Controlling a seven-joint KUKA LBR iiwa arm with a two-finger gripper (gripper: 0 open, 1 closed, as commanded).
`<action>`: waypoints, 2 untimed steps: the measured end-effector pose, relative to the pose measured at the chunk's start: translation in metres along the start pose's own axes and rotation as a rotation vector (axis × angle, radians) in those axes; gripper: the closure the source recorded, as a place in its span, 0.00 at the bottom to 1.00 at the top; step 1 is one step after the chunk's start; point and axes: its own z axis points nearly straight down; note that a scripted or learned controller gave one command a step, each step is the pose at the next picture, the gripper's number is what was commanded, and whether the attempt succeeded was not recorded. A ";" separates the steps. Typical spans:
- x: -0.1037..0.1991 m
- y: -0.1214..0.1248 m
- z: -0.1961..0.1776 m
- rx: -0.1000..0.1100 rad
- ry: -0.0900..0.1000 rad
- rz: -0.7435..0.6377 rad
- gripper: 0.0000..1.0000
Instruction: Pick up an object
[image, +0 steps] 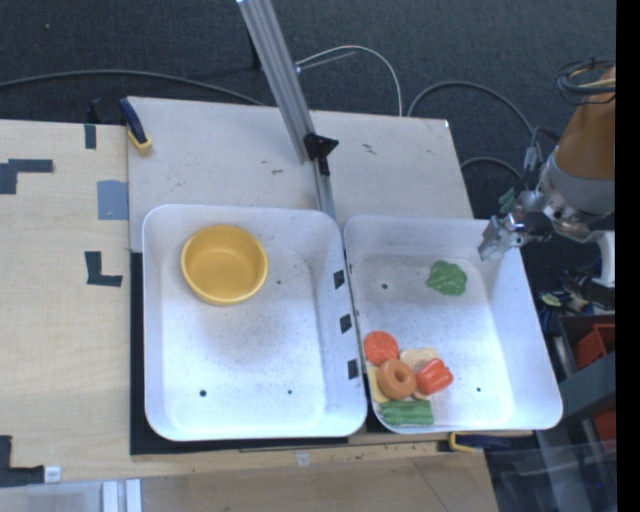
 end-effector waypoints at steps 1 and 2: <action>0.000 0.001 -0.034 0.002 0.001 -0.001 1.00; 0.060 -0.010 -0.026 0.008 0.004 -0.006 1.00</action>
